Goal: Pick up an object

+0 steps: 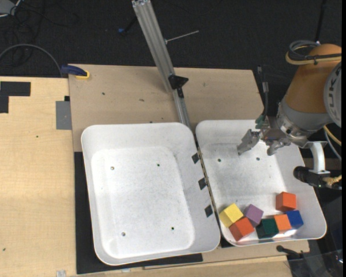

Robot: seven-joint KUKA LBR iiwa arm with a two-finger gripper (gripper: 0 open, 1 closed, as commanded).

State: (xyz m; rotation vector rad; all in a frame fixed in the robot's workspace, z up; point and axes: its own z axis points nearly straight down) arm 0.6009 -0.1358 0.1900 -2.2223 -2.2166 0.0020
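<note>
Seven small coloured cubes (259,215), probably light, rigid and smooth-sided, were clustered in the near corner of the right white bin (236,172). Flat opposite faces looked best for pinching. Above, well apart, the gripper (259,143) hung spread, holding nothing.

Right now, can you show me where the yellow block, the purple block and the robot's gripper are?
yellow block (232,213), camera view, on its top face.
purple block (254,213), camera view, on its top face.
gripper (258,147), camera view, midway between its fingertips, above the right bin.
</note>
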